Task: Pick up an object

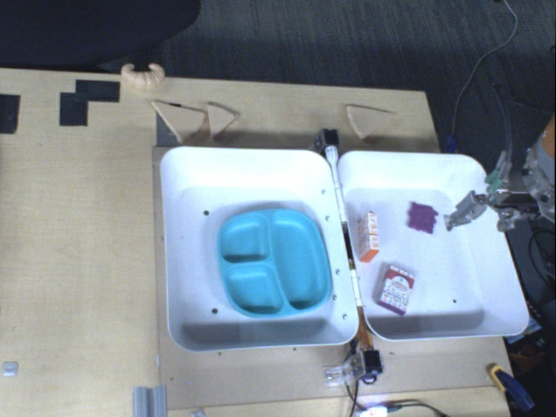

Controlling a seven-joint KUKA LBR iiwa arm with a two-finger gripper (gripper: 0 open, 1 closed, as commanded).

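Scene: two shallow white bins sat side by side on the bench, the left bin (182, 233) holding a blue divided tray (274, 263), the right bin (495, 311) holding three small items.
Candidates: a purple block (422, 216) lay toward the far side of the right bin; an orange-and-white carton (369, 235) lay near the bin's left wall; a red-and-white packet (395, 288) lay nearer the front, apart from both.
Gripper: the gripper (483, 208) hung at the right bin's right rim, fingers spread apart with nothing between them.
Step in hand: judged to be the approach, with no object lifted yet.
Best target: the purple block looked the closest item, just left of the fingers, with clear floor around it.
Doing it well: the move called for centring over the block, descending straight and closing squarely across it, since a flat piece could slip out.
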